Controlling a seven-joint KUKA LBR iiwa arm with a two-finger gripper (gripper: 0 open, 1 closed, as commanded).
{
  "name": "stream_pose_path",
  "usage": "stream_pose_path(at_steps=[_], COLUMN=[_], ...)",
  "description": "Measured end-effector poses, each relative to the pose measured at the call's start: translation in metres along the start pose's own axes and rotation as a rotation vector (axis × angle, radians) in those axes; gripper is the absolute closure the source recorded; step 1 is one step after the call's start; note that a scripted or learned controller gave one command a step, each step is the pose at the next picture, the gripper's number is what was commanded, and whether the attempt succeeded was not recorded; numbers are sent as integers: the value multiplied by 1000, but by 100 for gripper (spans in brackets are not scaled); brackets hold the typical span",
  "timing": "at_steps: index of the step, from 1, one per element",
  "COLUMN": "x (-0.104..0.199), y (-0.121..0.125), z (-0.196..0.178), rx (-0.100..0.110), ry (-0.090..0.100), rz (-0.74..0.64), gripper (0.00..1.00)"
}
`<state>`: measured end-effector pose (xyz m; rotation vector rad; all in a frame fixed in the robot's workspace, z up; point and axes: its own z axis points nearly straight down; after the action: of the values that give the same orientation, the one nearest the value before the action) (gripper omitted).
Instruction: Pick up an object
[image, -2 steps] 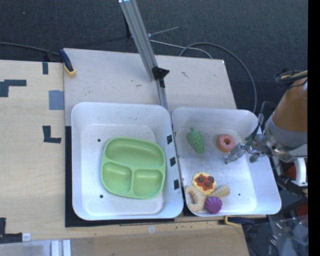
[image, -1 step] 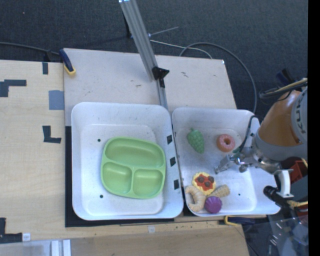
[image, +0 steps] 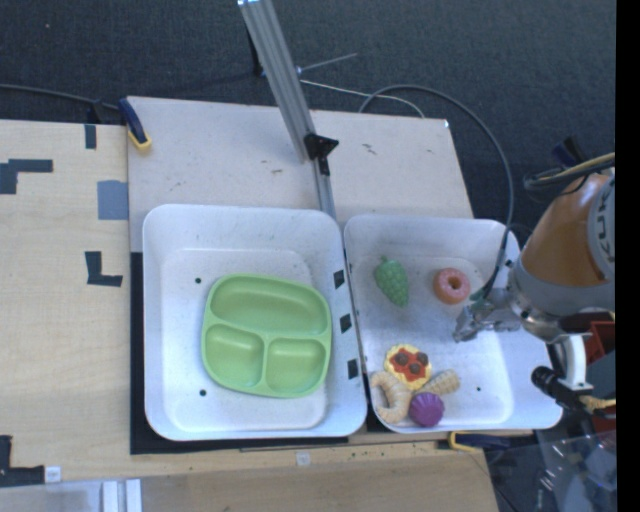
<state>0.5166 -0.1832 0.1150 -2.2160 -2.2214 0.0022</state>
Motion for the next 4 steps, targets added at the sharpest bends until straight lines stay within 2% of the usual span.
stream_pose_path(at_steps=[1,3,4], x=[-1,-5,52], y=[1,9,32], z=[-42,-149,-143], rx=[-6,-8,-3], ry=[-3,-4,0], rz=[1,1,-5], gripper=[100,100,100])
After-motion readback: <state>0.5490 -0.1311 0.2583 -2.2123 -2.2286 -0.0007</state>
